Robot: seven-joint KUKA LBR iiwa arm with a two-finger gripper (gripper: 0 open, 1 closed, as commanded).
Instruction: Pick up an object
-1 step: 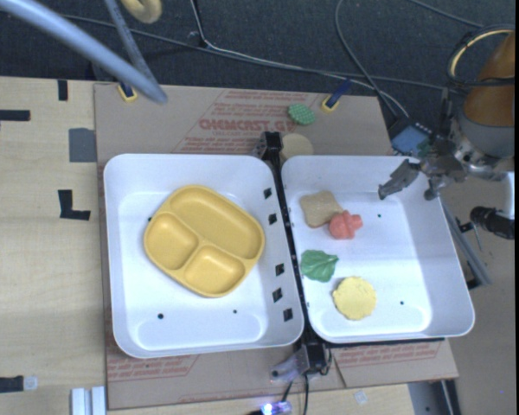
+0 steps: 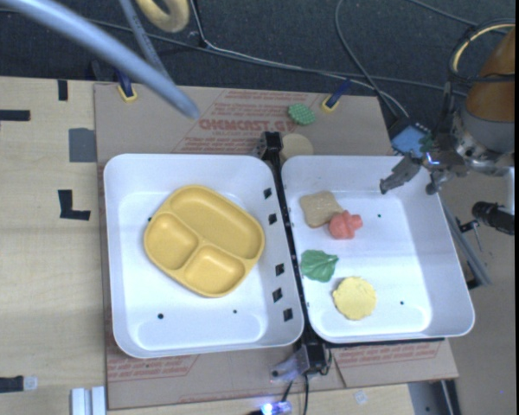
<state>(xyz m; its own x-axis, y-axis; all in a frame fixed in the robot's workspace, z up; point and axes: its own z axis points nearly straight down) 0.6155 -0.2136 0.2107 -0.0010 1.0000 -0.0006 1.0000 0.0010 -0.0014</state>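
Two white bins (image 2: 121,258) sit on cardboard (image 2: 233,124); jaws (image 2: 413,180) spread wide, holding nothing.

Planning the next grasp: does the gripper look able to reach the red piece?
Probably yes. The gripper, fingers open, hangs over the right bin's upper right; the red piece lies exposed, touching only the tan piece.

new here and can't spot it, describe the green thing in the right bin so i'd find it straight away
Start at the right bin, the one without the yellow tray. Near its left wall, about halfway down, lies a small green leaf, just above the yellow piece and below the pink piece. It is the only green item inside either bin.
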